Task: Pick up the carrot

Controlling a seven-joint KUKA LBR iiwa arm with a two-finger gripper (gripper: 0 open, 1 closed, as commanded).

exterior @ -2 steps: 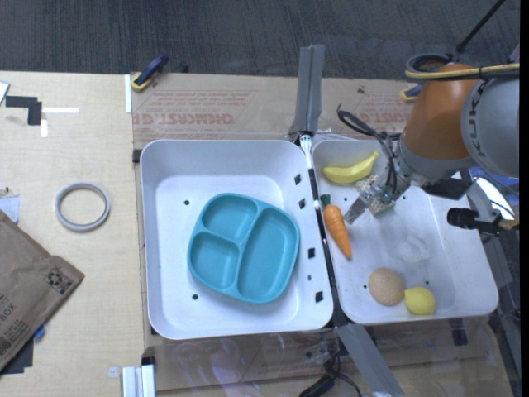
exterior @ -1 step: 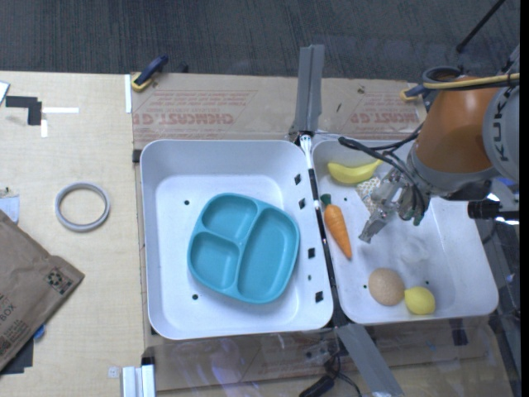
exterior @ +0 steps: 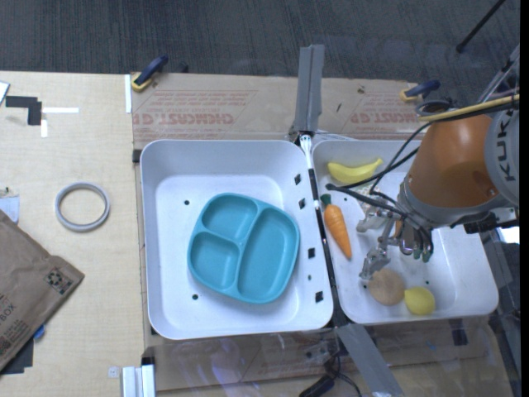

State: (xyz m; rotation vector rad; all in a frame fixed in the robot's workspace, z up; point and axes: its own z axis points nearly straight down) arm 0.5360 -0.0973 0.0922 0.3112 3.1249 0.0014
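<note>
Carrot [exterior: 337, 230] in right bin, just left of jaws; jaw state unclear.

Crowded right bin, roomier left bin

The orange tapered carrot [exterior: 337, 230] lies along the right white bin's [exterior: 463, 304] left wall, so that side is tight; its right side is open floor toward the jaws [exterior: 376, 259]. A yellow curved banana [exterior: 354, 170] blocks behind, a tan round potato [exterior: 386, 288] and yellow lemon [exterior: 420, 301] in front. The left white bin [exterior: 165, 246] has a blue divided plastic plate [exterior: 244, 248] mid-floor.
</note>
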